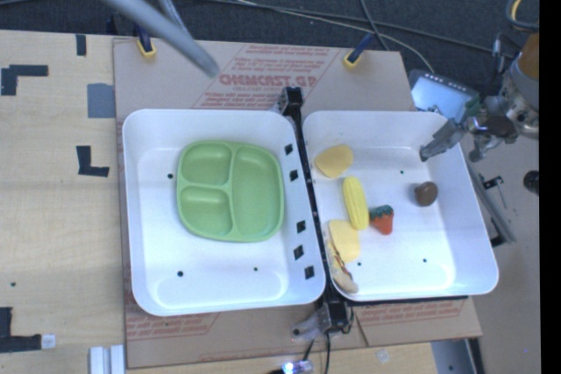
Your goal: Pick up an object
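Camera view, looking down on the surface: the pincer (pixel 458 138) hangs over the right bin's (pixel 456 276) far right rim, fingers spread and holding nothing. Within that bin lie a yellow lemon-like piece (pixel 334 160), a corn cob (pixel 355 202), a small red-and-green piece (pixel 382 219) and a brown ball (pixel 425 194) — none touching the pincer. A green divided plate (pixel 231 191) rests in the left bin (pixel 149 215).

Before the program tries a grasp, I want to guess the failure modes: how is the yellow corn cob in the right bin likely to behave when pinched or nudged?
The corn cob looks rounded and elongated, so it would probably roll sideways if nudged. Its surface looks smooth, like plastic, so it may slip from a pinch. It lies beside the carrot-like piece, which a wide grasp might bump.
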{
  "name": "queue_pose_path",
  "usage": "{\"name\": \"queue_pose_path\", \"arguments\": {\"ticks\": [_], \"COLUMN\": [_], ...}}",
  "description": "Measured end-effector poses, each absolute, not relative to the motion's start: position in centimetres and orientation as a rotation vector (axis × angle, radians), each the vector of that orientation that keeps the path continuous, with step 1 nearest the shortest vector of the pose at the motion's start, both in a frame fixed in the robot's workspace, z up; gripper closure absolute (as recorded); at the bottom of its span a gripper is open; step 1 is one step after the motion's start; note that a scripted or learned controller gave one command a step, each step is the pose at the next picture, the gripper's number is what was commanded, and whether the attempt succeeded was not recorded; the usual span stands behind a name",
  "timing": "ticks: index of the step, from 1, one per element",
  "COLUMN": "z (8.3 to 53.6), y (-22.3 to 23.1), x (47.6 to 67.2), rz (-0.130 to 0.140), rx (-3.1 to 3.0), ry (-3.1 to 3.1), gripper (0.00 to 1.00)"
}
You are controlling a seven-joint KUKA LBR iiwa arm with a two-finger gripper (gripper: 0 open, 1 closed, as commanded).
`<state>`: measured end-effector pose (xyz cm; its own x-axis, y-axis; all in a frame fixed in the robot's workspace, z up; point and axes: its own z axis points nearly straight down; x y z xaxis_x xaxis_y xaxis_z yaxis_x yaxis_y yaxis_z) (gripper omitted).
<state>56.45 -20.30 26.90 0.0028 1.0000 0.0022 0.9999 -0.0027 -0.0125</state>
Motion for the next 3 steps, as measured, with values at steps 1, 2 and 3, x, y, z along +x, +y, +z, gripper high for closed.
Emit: {"name": "queue_pose_path", "arguments": {"ticks": [1,2,3], "z": [27.6,21.3,17.0], "y": [-20.2,-20.0,-19.8], "x": [56.7,57.2,57.0], "rz": [0.001,0.005,0.006], "rx": [-2.22,-2.217,-2.217], "ry": [-2.222,-2.221,-2.22], "gripper": [0.0,0.0,0.0]}}
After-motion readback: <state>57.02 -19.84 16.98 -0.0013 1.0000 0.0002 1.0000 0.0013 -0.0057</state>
